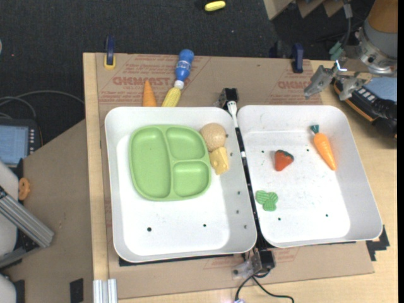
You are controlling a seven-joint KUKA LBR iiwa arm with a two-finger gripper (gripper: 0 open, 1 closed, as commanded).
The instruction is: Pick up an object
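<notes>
The right bin [353, 223] holds an orange carrot [323, 148] near its far right side. A red strawberry-like piece [283, 160] lies near its middle, and a small green leafy piece [267, 200] sits by its left wall. My gripper [317, 81] hangs above the bench beyond the right bin's far edge, up and to the left of the carrot, and touches none of the objects. In the left bin [183, 232] a green divided plate [169, 161] lies flat, with a tan round piece [213, 134] and a yellow piece [219, 161] at its right rim.
On the cardboard behind the left bin lie a blue-and-white bottle [183, 67], a small orange cone [148, 95] and a yellow piece [171, 96]. A black clip [228, 96] sits where the bins meet. Cables and equipment stand at the left edge.
</notes>
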